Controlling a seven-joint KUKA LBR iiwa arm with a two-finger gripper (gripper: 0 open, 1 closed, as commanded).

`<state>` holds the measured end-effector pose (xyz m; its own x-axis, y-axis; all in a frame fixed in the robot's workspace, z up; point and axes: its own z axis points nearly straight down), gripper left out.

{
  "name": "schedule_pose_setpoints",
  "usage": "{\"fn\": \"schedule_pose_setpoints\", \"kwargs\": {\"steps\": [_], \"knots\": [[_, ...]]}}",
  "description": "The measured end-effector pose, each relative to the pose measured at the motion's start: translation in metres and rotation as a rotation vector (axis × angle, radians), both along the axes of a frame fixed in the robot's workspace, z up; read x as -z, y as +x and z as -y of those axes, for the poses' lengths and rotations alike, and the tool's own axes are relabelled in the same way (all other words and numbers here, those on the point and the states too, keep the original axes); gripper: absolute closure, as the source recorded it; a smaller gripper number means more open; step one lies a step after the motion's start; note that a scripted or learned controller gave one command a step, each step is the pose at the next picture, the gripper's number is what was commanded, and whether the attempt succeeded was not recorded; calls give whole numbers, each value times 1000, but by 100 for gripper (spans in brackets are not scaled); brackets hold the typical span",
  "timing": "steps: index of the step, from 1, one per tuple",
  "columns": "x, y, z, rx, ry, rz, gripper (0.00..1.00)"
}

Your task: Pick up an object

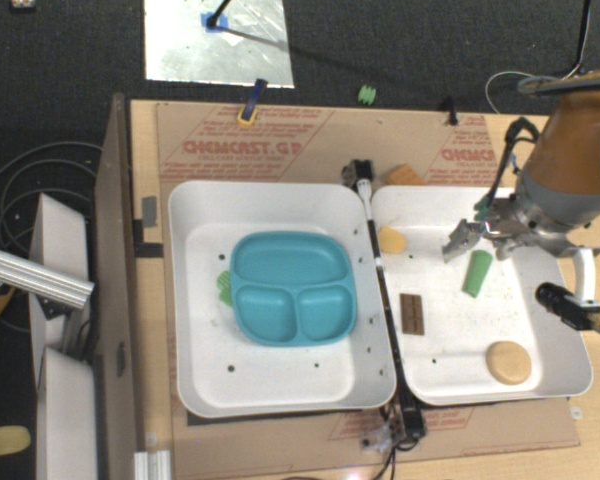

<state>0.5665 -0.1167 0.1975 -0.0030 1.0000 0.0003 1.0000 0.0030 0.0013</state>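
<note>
Green block [475, 274], a short rounded stick, lies in the right bin [440, 388], in its upper right part, tilted a little off upright as the camera sees it. Its upper end sits just below the gripper [478, 244], which hangs over that same part of the bin. The gripper's two fingers look spread, one reaching out to the left [457, 239] and the other to the right, above the block's top. The block is not pinched between them; it rests on the bin floor.

The grey arm [570, 168] comes in from the right, its orange band above the wrist over the bin's upper right corner.

Other things share the right bin. A small yellow round piece [391, 239] lies near the upper left corner, close to the wall between the bins. A dark brown rectangular piece [411, 314] lies left of the middle, well apart from the green block. A tan round piece [508, 361] lies near the lower right corner. An orange piece [404, 175] sits outside on the cardboard [240, 146], just above the bin's upper rim.

The left bin [195, 368] bears a blue divided plate [292, 286] with three compartments, near its middle. A bit of green [224, 286] shows at the plate's left edge, partly hidden beneath it; what it is cannot be told.
</note>
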Motion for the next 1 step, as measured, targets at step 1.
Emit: {"fn": "schedule_pose_setpoints", "kwargs": {"steps": [1], "knots": [[96, 19, 55, 5, -1, -5, 0]]}}
